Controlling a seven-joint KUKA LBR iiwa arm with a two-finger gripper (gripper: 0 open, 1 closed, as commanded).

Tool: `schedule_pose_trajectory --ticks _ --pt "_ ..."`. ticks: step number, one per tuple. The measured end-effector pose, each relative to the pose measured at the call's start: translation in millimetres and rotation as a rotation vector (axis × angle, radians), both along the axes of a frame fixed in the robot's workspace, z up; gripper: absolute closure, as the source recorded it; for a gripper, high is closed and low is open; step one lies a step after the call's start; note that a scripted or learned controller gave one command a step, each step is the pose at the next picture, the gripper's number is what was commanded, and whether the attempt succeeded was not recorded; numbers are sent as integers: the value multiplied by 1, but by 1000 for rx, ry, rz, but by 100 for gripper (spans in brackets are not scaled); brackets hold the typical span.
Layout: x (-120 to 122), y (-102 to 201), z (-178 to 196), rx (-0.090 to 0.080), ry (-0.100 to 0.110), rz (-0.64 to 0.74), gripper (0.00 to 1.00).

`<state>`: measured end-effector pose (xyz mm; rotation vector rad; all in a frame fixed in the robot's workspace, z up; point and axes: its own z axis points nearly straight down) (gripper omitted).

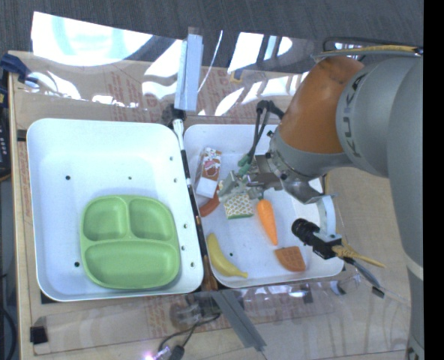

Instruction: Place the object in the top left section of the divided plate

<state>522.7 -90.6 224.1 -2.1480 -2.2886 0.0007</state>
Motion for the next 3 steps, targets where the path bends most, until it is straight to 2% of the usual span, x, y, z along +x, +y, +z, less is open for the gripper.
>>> schedule_pose_trajectory --ticks 1,2,3 --pt "-19 44 50 -2 -2 149 100" --pt "3 130 75 0 0 111 100" --pt "0 198 56 -2 4 67 100"
